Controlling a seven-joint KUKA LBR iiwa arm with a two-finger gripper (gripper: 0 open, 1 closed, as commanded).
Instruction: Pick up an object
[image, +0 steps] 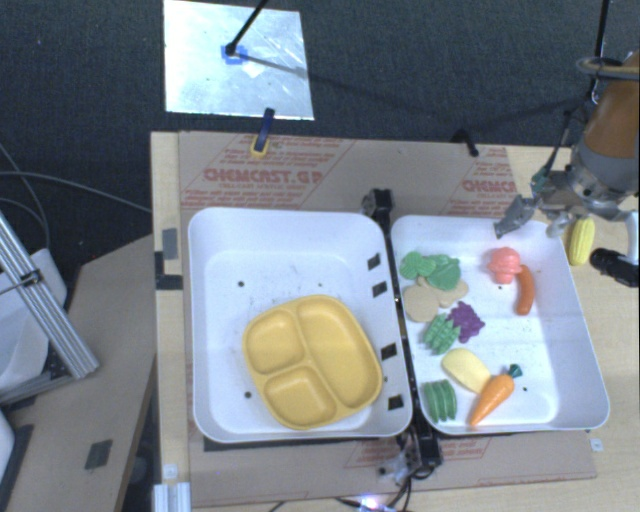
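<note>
2 white bins sit side by side: the left bin (215, 250) holds a yellow divided plate (312, 360), the right bin (575, 330) toy foods. The gripper (522, 212), its opening impossible to judge, hovers at the far rim, just above-right of a pink toy (505, 262).

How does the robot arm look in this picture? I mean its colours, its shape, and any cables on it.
The arm is grey and rounded, with an orange-brown band above the wrist. At its end sits a small grey metal gripper with angular parts. A thin dark cable runs up from the wrist toward the top edge. A black part juts out near the arm's lower side.
</note>
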